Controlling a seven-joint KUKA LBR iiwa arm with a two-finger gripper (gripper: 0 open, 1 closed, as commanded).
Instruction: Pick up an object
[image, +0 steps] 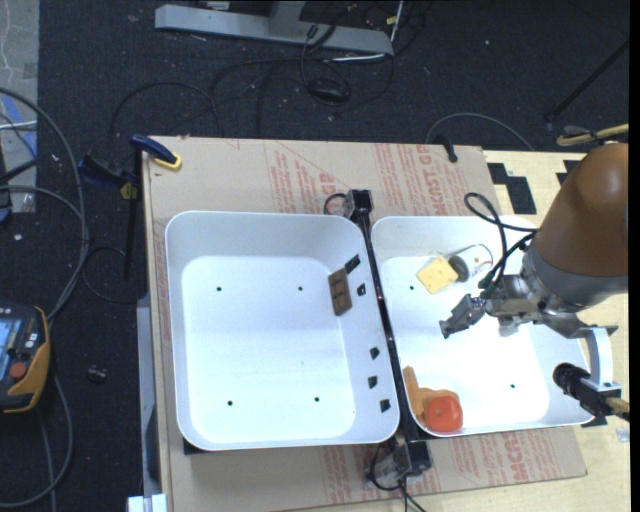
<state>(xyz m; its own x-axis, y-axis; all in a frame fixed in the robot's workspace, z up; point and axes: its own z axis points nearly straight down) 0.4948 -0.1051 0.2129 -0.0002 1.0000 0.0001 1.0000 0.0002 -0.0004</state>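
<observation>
End effector (462, 318): hanging over the right bin (520, 415), dark fingers pointing toward 8 o'clock, nothing between them; spread cannot be judged. Yellow block (435, 274): lying near, at 11 o'clock, touching a white cylinder (470, 264). Orange ball (442, 411): sitting at 6 o'clock, against the bin's corner wall. Brown block (340, 293): lying in the left bin (200, 330). Risks: closing on bare floor; nudging the block into the cylinder; the ball rolling along the wall.
</observation>
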